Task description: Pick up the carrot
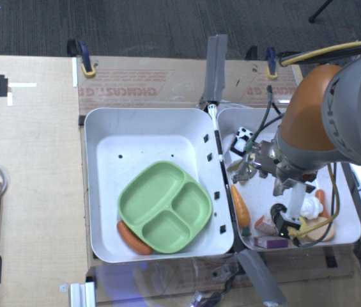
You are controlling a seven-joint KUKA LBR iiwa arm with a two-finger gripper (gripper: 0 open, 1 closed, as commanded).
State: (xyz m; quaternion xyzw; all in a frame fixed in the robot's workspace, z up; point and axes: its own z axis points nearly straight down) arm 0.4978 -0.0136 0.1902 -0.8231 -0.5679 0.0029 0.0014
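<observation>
The carrot [238,204] is orange with a green end pointing toward the front. It lies in the right bin [353,230], along the bin's left wall. My gripper [245,167] hangs over the left part of that bin, just beyond the carrot's far orange end and slightly to its right. The grey arm with its orange band [311,110] reaches in from the right and hides much of the bin's middle. I see nothing held by the gripper.
The left bin [103,171] holds a green divided plate [165,206] with an orange-red sausage [133,238] at its front left. In the right bin are a black-and-white toy [241,139] at the back, a purple block [271,242], a white lump [309,206] and a small orange piece [321,199].
</observation>
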